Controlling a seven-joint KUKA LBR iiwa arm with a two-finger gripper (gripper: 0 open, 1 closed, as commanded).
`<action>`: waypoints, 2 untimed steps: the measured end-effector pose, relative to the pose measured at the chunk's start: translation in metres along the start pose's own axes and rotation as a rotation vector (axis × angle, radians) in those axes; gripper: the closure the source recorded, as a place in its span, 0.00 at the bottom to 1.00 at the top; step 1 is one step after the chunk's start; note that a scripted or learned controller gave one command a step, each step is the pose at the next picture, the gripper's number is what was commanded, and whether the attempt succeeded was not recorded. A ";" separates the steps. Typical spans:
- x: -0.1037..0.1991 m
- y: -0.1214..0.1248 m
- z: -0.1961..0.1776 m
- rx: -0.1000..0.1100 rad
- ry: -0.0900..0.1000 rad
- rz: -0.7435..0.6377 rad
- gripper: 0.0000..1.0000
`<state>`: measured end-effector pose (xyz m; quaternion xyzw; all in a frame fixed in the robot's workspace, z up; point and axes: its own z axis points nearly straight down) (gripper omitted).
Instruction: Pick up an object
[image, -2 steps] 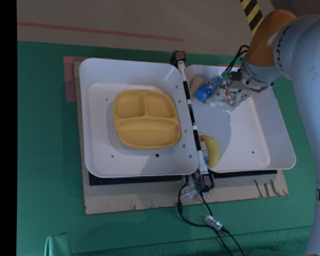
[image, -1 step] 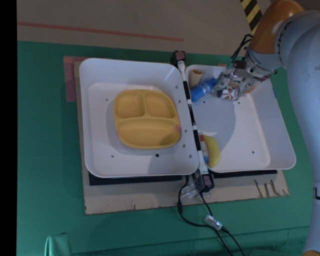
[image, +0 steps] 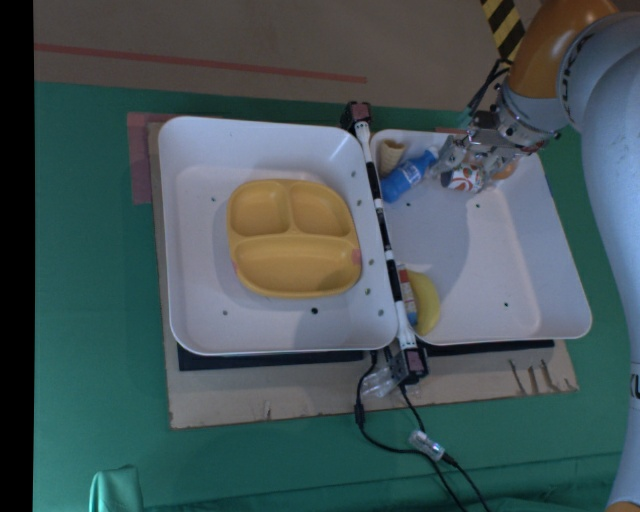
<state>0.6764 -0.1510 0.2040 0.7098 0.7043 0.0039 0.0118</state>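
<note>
While the grey arm with its orange band (image: 548, 45) reaches in over the right shallow white bin (image: 520, 270), the jaws (image: 468, 168) are seen at that bin's far end, closed around a small round white-and-red object (image: 461, 179). A blue-and-white bottle (image: 407, 175) lies just beside it. A yellow divided plastic plate (image: 293, 238) is seen in the left white bin (image: 200, 150).

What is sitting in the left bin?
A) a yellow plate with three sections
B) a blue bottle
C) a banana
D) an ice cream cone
A: the yellow divided plate lies in the middle of the left bin, while the banana and blue bottle are in the right bin.
</note>
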 end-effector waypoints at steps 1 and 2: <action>0.039 -0.049 -0.074 0.011 0.008 -0.004 1.00; 0.087 -0.076 -0.126 0.009 0.010 -0.004 1.00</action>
